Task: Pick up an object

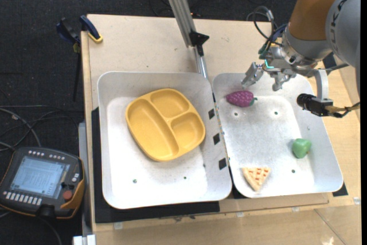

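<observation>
In the right bin (321, 178) lie three small objects: a purple bunch of grapes (240, 98) near its far left corner, a green pepper-like piece (301, 147) at the right side, and a waffle-patterned wedge (256, 177) at the front. My gripper (265, 78) hangs over the far end of this bin, just right of and beyond the grapes. Its two grey fingers (252, 74) are spread apart with nothing between them.
The left bin (114, 181) holds a yellow divided plate (165, 123). A slanted metal pole (176, 0) crosses above the gap between the bins. A teach pendant (40, 181) sits on the floor at the lower left. The arm's orange band (318, 3) looms at the upper right.
</observation>
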Robot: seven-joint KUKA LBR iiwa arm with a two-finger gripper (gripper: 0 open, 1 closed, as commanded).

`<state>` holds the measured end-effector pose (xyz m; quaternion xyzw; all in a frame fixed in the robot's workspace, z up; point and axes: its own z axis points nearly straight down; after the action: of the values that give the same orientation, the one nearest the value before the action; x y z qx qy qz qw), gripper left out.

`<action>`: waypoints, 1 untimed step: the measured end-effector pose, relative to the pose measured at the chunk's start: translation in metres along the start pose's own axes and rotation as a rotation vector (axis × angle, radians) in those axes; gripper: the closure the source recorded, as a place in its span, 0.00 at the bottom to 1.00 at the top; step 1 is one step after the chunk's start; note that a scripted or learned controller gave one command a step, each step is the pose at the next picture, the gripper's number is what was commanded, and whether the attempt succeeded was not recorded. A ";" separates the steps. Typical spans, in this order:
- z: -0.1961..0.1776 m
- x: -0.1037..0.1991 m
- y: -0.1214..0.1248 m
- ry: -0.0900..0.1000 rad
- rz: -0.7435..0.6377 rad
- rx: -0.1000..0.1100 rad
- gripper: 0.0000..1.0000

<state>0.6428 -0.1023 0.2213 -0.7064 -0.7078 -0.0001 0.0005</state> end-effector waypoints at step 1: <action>0.064 0.002 -0.003 -0.001 0.002 0.006 0.00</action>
<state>0.6399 -0.1001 0.1570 -0.7070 -0.7072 0.0023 0.0025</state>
